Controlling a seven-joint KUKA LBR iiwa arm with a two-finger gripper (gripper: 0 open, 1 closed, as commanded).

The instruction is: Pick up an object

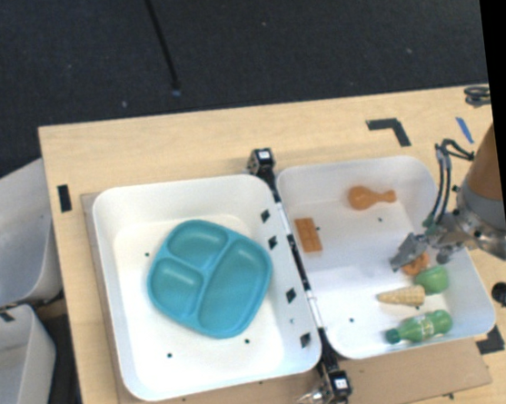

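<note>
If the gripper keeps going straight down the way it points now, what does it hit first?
Most likely the small orange piece right under the gripper, beside the green item in the right bin. Depth is hard to judge from this slanted view, so it may land on the bin floor just beside it.

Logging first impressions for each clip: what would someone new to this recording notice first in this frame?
The big blue divided plate stands out first, lying alone in the left bin. Next comes the cluster in the right bin: the gripper reaching in from the right, low over a small orange piece beside a green item, with a cream cone and a green bottle nearer the front. An orange drumstick-shaped toy lies apart at the back.
</note>
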